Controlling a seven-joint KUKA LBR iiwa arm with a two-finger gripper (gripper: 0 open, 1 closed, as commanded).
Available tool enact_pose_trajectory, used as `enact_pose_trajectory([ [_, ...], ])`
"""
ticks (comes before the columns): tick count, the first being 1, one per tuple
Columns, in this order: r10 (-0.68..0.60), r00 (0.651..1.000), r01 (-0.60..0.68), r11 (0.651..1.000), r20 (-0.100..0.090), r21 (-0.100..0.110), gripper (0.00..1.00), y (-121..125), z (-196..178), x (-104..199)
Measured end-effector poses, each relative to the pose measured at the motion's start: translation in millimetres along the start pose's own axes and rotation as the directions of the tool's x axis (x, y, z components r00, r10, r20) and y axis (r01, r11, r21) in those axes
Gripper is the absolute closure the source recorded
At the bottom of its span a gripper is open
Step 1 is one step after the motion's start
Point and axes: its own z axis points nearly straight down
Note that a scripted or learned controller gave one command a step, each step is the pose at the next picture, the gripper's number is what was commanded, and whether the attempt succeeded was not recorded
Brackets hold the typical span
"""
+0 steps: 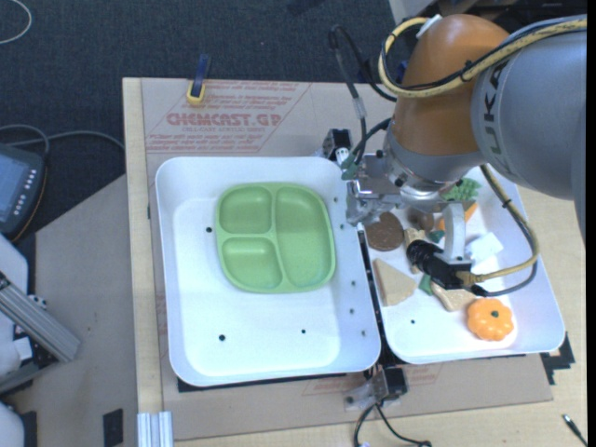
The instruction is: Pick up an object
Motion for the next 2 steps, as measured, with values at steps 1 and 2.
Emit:
enact_pose_trajectory([
  [1,0.006,1.0,-0.006,1.0,0.002,0.001,1.0,5.0,7.4,-4.8],
  [2,0.005,1.0,-0.005,1.0,0.001,0.0,1.0,-8.3,1.4,-1.0],
])
